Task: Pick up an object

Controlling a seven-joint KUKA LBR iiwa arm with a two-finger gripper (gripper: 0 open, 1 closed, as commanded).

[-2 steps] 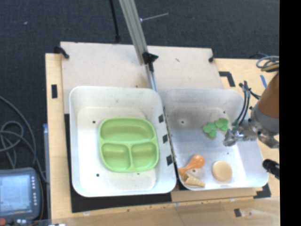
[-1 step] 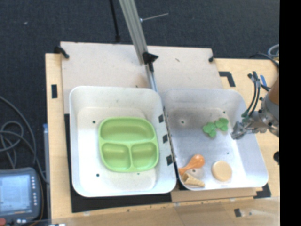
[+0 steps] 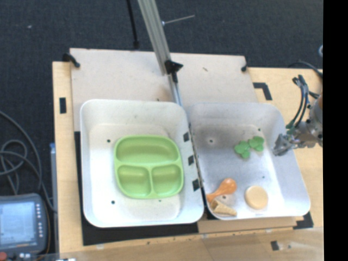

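Observation:
The right bin [image 3: 283, 162] holds a green leafy toy [image 3: 248, 146] near its middle. Along its front lie an orange spoon-shaped piece [image 3: 223, 188], a tan cone-like piece [image 3: 224, 207] and a round beige disc [image 3: 256, 197]. My gripper [image 3: 284, 144] hangs over the right rim of this bin, to the right of the green toy and apart from it. Nothing shows between its fingers.
A light green divided plate [image 3: 148, 166] lies in the left bin [image 3: 98, 145]. A slanted metal pole [image 3: 157, 34] runs from the back down to the seam between the bins. Cables trail beside the arm at the far right.

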